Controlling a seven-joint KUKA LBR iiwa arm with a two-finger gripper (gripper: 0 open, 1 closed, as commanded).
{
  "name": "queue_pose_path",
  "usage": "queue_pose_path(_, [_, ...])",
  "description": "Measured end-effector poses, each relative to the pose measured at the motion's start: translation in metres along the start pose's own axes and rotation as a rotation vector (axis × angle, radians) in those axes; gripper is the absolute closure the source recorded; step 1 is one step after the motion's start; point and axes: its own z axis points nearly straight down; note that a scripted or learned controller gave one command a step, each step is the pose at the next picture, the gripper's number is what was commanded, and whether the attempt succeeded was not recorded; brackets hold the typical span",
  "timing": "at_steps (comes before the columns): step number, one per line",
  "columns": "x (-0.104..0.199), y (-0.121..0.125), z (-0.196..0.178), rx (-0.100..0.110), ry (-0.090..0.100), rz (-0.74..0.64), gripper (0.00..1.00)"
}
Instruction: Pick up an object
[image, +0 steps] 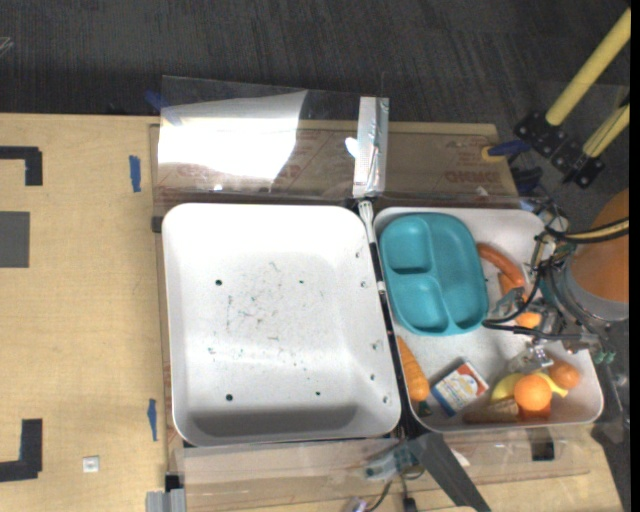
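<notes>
My arm (605, 265) enters from the right edge of the camera view, its orange band above the right bin's far right side. My gripper (537, 333) is positioned low over the right bin (590, 410), among dark cables, just right of the teal divided tray (432, 272). Gripper state: cannot be determined, because the cables and wrist hardware obscure the tip, and no object can be confirmed in my grasp. Candidate objects are all located in the right bin. The teal divided tray lies in the upper left portion. An orange curved piece (501, 266) lies along the tray's right side. A carrot (412, 372) lies against the bin's left wall. A small carton (461, 387) lies just right of the carrot. An orange ball (533, 394) and a yellow piece (509, 384) lie together near the front wall, just below my gripper. The left bin (180, 300) adjoins the right bin; its floor shows faint scuff marks.
</notes>
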Motion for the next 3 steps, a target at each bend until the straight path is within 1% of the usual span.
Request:
queue_pose_path(1, [-0.024, -0.006, 0.011, -0.011, 0.047, 0.098, 0.00])
queue_pose_path(2, [-0.053, -0.015, 0.013, -0.011, 0.048, 0.143, 0.00])
queue_pose_path(3, [-0.057, -0.015, -0.001, -0.007, 0.036, 0.142, 1.00])
